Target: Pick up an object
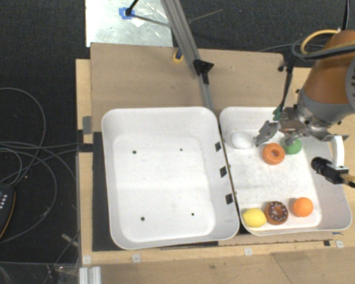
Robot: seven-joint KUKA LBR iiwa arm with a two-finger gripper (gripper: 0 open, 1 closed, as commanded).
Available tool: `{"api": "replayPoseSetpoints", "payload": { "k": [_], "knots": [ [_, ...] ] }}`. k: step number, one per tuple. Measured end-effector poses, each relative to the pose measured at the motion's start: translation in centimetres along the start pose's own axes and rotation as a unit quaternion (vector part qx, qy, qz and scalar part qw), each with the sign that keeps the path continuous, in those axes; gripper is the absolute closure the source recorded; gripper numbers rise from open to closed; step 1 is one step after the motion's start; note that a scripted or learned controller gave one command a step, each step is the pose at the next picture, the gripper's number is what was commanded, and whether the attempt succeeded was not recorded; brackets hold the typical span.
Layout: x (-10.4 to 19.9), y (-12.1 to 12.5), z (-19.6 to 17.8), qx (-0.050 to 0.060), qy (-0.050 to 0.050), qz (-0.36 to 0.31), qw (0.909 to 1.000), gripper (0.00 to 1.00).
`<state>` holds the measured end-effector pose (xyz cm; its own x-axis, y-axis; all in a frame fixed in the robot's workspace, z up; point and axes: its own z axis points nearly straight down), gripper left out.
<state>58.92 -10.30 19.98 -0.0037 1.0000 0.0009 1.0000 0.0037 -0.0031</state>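
While the pincer [278,136] hangs open just above the orange ring [273,154], that ring looks light, stiff and slippery, best pinched across its rim.

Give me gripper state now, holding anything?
Gripper: open, holding nothing; fingers spread above the orange ring in the right bin, green object just beside it.
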Motion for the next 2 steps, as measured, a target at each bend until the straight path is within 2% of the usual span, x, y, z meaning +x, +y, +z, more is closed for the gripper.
{"api": "replayPoseSetpoints", "payload": {
  "k": [1, 2],
  "knots": [
    [0.5, -0.3, 4.3, 0.0, 0.0, 0.001, 1.0, 0.0],
    [-0.4, 0.5, 9.4, -0.003, -0.001, 0.002, 1.0, 0.0]
  ]
}}
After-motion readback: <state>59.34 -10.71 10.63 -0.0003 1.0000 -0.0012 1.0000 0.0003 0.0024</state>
